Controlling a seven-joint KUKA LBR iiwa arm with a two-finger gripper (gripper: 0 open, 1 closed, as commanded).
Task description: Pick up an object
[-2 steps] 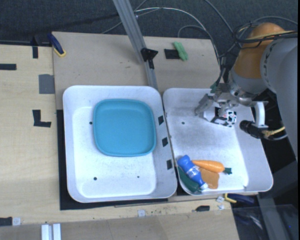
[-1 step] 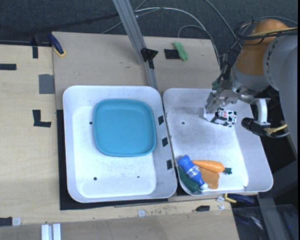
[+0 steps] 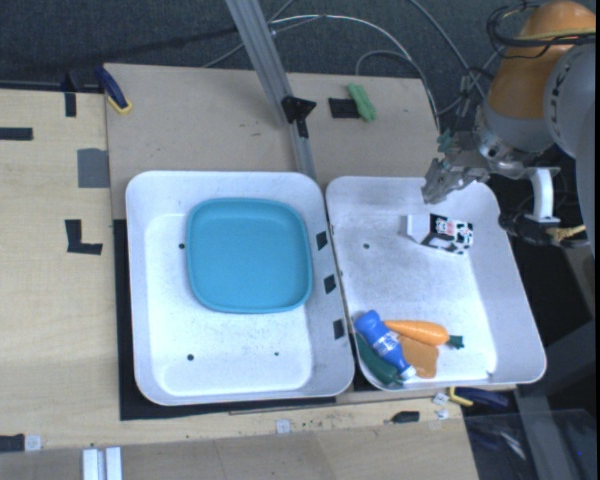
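Gripper point(image 3: 442, 186) hangs over the far edge of the right bin point(image 3: 500, 298), reaching in from the right below the arm's orange band point(image 3: 540, 58); whether it is spread or pressed together cannot be told from this slant, and nothing can be seen between its tips. Just beside it, toward the near side, a small white box with black-and-red markings point(image 3: 440, 232) lies flat on the bin floor; its print is too small to read. At the near edge of the same bin sit 3 things close together: a blue bottle point(image 3: 382, 340) with an unreadable label, an orange toy carrot point(image 3: 418, 331) touching it, and a dark green item point(image 3: 376, 368) under the bottle. The left bin point(image 3: 150, 298) holds a teal square plate point(image 3: 248, 254), lying flat near the middle.
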